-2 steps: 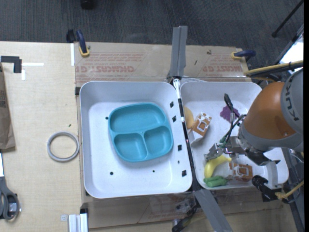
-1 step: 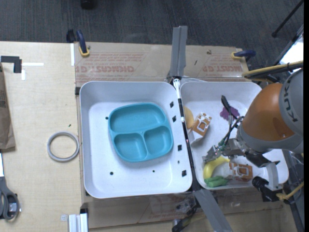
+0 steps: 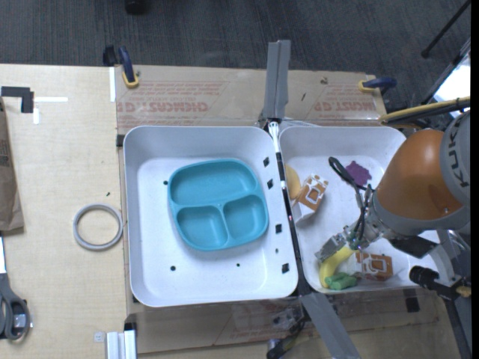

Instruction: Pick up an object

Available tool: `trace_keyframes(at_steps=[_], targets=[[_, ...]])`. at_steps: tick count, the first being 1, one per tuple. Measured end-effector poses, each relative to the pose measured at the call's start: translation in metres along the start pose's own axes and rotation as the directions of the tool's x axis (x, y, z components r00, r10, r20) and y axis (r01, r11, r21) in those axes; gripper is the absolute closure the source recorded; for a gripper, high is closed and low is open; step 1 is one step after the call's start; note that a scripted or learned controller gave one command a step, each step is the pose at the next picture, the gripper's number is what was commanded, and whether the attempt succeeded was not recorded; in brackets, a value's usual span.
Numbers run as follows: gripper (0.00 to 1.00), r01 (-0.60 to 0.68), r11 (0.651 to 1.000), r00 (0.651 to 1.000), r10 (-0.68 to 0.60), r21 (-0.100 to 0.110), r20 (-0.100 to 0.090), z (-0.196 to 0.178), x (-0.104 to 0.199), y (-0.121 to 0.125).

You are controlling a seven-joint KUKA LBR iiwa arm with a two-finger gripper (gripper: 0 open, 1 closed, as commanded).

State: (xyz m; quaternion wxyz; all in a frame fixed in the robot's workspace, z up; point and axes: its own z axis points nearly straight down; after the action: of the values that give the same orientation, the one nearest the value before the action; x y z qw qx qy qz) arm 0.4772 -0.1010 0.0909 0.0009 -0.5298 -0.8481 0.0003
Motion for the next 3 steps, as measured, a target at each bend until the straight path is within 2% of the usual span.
trace_keyframes(at_steps=[1,2,3], targets=[[0.00,-0.098,0.995,0.995,0.098,0.000,0.000,-0.009,-0.016,-0.008],[0.00,-0.207,0.978,0.978,0.207,-0.001,0.002,-0.086,-0.073,0.008],[0.00,-0.140,0.990,0.990,0.140,0.001,0.000,-0.005,-0.051,0.001]])
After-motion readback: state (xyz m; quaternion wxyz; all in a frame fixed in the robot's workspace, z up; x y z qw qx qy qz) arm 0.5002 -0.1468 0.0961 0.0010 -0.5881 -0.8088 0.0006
